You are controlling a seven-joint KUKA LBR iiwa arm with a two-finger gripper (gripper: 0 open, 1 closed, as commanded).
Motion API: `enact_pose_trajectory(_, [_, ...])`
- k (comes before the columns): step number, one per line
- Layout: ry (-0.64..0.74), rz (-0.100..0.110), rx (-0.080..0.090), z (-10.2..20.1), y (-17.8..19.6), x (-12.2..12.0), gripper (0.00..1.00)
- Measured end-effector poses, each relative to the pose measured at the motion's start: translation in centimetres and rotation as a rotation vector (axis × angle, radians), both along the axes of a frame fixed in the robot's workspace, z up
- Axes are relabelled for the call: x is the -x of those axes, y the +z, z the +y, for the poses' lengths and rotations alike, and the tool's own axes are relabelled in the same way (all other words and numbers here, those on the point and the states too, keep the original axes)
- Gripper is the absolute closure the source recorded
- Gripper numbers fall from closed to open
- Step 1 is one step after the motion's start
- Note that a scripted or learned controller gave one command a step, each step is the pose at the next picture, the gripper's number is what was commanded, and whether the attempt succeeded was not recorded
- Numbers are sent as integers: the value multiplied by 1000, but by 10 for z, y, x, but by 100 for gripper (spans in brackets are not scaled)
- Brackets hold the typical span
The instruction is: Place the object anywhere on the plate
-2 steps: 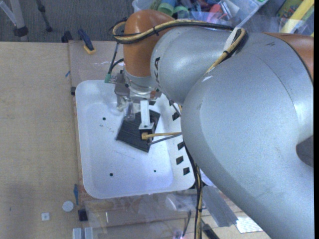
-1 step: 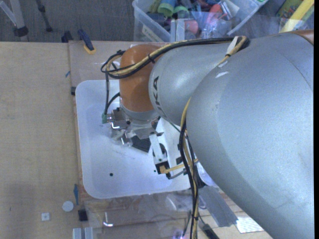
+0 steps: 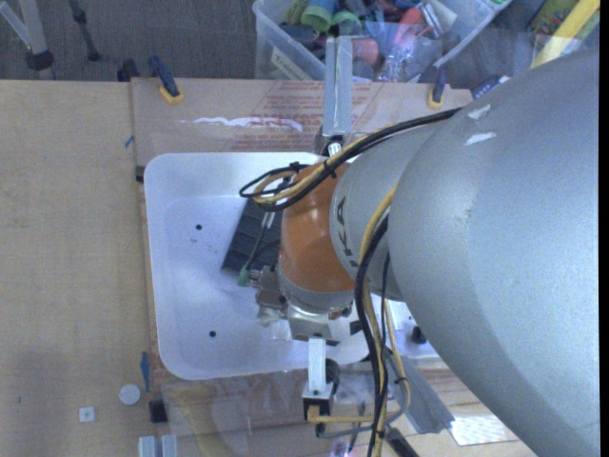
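My arm fills the right and middle of the camera view, its orange band (image 3: 306, 241) hanging over the left white bin (image 3: 186, 284). The wrist (image 3: 303, 320) points down at the bin's right part, and the gripper sits beneath it, mostly hidden by the arm. A dark, flat, ribbed thing (image 3: 249, 236) slants out from under the orange band over the bin floor, with a small green spot at its lower end. I cannot tell whether it is held or lying in the bin. The right bin (image 3: 419, 336) is almost wholly covered by the arm.
A clear tub (image 3: 381, 17) of several coloured toys stands behind the bench. Orange clamps (image 3: 168, 86) hold a brown board at the back. Small bits (image 3: 128, 394) lie on the bench by the bin's front left corner. Two dark dots mark the bin floor.
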State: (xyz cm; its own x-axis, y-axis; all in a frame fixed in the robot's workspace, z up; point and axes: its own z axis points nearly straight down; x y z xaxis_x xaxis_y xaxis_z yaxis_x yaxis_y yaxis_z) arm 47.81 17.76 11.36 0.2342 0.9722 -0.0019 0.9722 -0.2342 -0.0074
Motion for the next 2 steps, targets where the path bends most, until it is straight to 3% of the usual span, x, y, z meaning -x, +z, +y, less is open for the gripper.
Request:
enact_pose_trajectory(1, [471, -8, -4, 26, -23, -44, 100])
enact_pose_trajectory(2, [1021, -8, -5, 38, 91, -61, 100])
